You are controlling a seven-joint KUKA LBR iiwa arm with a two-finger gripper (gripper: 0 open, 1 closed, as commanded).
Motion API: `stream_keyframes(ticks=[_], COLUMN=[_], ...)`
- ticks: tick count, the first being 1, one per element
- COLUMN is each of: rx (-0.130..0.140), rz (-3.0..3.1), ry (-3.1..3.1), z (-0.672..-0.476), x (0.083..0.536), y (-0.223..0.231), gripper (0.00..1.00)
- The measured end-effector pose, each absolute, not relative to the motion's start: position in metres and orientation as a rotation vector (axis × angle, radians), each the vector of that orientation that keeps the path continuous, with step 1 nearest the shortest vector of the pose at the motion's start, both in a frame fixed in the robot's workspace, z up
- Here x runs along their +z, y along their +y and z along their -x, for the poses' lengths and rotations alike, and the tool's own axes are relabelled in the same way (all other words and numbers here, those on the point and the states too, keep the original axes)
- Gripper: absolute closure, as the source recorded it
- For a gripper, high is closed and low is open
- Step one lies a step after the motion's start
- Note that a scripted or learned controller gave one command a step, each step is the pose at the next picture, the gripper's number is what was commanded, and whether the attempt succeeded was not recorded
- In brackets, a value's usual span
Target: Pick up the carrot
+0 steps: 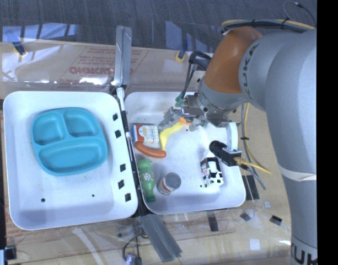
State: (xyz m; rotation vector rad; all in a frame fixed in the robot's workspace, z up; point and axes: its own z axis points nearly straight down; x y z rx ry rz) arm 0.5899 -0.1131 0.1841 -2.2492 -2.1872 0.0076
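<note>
A grey robot arm with an orange band reaches from the right over the right-hand shallow white plastic bin point(235, 195) on the tabletop. Its hand point(182, 116) hangs low over the bin's upper middle, just above a yellow toy banana point(170, 132). How far the hand is open cannot be told at this angle, and nothing is visibly held in it.

The carrot, a short orange stick point(150, 150), lies flat in the bin's left half, just below a small printed carton point(147, 133) and above a green plastic bottle point(146, 178), with a small tin can point(169, 183) nearby. A black-and-white toy cow point(212, 173) sits apart to the right.

To do the pick well, the hand should shift down-left, straddle the carrot across its narrow width, and descend without catching the banana tip, which appears to touch it.
</note>
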Motion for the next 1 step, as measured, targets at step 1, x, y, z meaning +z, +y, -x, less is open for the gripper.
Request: stream_keyframes(ticks=[1], rx=[0.007], rz=[2.253], ry=[-2.186], z=[-0.6259], x=[0.1301], y=[-0.1363], gripper=[0.0])
